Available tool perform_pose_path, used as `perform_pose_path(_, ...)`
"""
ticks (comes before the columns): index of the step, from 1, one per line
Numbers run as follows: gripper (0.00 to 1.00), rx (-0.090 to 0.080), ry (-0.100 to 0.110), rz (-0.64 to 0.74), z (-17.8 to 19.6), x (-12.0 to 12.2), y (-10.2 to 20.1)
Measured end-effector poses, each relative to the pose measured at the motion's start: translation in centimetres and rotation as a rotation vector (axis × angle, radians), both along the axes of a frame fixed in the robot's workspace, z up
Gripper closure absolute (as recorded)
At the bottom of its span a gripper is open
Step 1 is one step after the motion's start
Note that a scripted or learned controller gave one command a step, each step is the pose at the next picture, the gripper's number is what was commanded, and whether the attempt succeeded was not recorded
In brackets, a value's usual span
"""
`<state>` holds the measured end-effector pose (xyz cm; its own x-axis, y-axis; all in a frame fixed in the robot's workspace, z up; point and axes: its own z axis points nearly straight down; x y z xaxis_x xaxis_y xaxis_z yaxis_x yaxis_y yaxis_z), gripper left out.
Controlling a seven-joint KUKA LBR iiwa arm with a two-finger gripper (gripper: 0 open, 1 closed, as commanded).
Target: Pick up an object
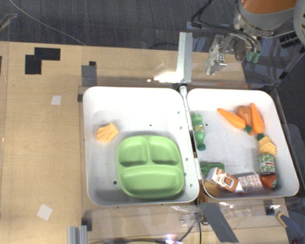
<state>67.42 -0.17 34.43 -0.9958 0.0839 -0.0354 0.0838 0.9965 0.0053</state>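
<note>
Orange carrots (242, 118) lie in right bin (229, 98), untouched; gripper (217, 60) hovers above the bin's far rim, fingers apart and empty, approach step, next needing descent over one item.

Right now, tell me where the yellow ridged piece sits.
In the camera view, the yellow ridged piece lies in the left bin, near its left wall, just up and left of the green divided plate.
</note>
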Motion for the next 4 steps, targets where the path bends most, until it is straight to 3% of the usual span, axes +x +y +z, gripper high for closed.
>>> perform_pose_path(1, 1.00, 0.001, -0.012, 0.003, 1.4, 0.2, 0.1)
perform_pose_path(2, 1.00, 0.002, 0.026, -0.111, -1.2, -1.2, 2.8)
perform_pose_path(3, 1.00, 0.006, 0.024, -0.272, 2.2, -1.9, 4.6)
perform_pose_path(4, 1.00, 0.008, 0.027, -0.378, 0.7, -1.4, 5.9)
